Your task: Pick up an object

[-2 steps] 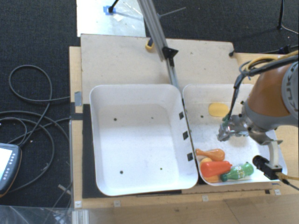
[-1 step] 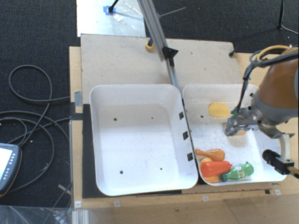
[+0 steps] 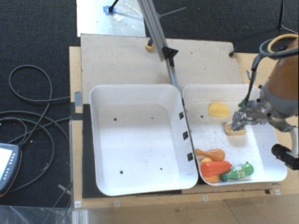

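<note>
Gripper (image 3: 237, 122) sits low over a tan block (image 3: 236, 130) near the right bin's (image 3: 261, 90) right edge, touching or just above it; finger spread: cannot tell. Yellow piece (image 3: 218, 109) lies toward the far edge. Orange drumstick (image 3: 211, 153), red item (image 3: 215, 167), green bottle (image 3: 238, 171) crowd the near edge.

Hand (image 3: 237, 120) low over a tan block (image 3: 236, 130) in the right bin (image 3: 280, 171), yellow piece (image 3: 218, 109) nearby.

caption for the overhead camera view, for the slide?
Grey KUKA arm's gripper poised over a small tan block in the right white bin, near yellow, orange, red and green toys.
</note>
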Available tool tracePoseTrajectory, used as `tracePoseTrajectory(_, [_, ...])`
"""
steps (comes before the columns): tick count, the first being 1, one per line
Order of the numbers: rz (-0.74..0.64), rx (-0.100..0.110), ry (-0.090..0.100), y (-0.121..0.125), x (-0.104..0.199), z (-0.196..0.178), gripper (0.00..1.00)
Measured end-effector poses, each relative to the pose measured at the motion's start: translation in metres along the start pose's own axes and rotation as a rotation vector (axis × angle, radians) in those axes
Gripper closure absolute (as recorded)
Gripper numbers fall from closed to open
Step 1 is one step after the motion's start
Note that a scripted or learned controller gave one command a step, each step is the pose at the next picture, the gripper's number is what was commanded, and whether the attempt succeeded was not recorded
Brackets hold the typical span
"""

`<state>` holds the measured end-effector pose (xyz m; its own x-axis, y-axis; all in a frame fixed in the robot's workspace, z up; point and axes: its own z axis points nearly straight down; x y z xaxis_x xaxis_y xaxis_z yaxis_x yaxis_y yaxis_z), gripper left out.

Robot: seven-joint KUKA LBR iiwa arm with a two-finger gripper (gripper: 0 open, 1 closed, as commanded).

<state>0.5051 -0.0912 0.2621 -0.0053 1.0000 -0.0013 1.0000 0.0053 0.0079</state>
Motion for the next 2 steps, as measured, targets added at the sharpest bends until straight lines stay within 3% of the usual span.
tracePoseTrajectory(2, [-0.005,0.007,0.004,-0.001,0.101,0.017,1.0])
